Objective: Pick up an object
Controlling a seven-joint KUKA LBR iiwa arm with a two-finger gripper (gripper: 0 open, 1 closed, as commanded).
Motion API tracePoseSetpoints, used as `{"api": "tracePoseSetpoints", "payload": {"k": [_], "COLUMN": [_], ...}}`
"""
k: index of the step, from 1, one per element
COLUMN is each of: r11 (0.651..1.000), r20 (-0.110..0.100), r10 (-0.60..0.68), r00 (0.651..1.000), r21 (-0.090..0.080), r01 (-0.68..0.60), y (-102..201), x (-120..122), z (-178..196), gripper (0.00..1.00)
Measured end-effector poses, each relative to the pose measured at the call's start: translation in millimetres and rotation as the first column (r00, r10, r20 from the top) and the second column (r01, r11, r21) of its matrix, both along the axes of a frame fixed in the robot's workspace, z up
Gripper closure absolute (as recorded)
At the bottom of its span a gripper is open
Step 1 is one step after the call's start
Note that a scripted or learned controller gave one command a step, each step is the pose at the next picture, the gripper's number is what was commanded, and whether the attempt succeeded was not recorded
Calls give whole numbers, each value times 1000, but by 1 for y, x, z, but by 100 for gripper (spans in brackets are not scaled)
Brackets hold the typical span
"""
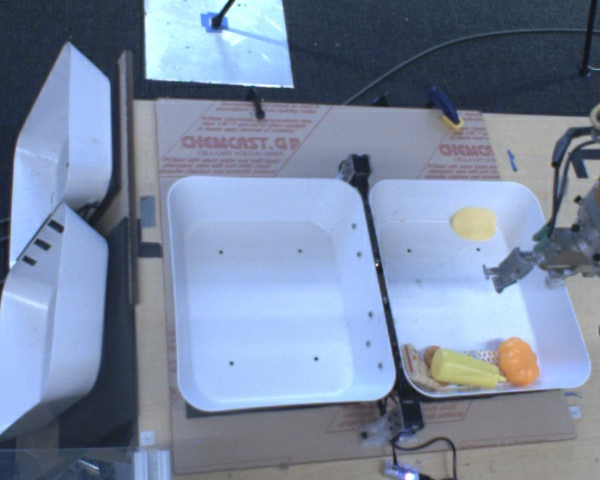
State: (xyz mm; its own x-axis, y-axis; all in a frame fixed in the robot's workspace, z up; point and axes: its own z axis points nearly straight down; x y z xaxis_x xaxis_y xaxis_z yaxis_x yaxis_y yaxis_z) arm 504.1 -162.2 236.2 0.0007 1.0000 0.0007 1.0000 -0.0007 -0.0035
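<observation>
— Dark carpet surrounds the wooden counter, which carries a printed board under two shallow white bins set side by side. What lies in them?

— Nothing but bare floor shows in the left bin. The right bin holds everything: a pale yellow disc sits toward its far side, apart from the rest. Along the near wall lies a cluster: a yellow cone-shaped piece lying on its side, an orange round object touching its right end, and a tan cracker-like piece at its left. Something small and pale sits behind the cone; too small to identify.

— And the arm?

— It reaches in from the right, over the right bin's right edge. The gripper points left, between the yellow disc and the near cluster, closer to the disc but apart from it. Whether it hangs above the bin floor or touches it cannot be told. Its tip is blurred, so its state cannot be told, and no object is visible in it.

— Anything else around?

— A blue clamp grips the board's far edge, a shiny metal plate lies on the carpet beyond, and two spare white bins lean at the far left.
</observation>
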Motion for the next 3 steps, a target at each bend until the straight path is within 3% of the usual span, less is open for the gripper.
{"api": "tracePoseSetpoints", "payload": {"k": [1, 3], "r11": [1000, 1000], "r20": [4, 1], "r10": [1, 1], "r00": [1000, 1000], "r21": [-1, 0], "r01": [-1, -1], "y": [0, -2], "x": [1, -7], "z": [2, -83], "gripper": [0, 0]}}
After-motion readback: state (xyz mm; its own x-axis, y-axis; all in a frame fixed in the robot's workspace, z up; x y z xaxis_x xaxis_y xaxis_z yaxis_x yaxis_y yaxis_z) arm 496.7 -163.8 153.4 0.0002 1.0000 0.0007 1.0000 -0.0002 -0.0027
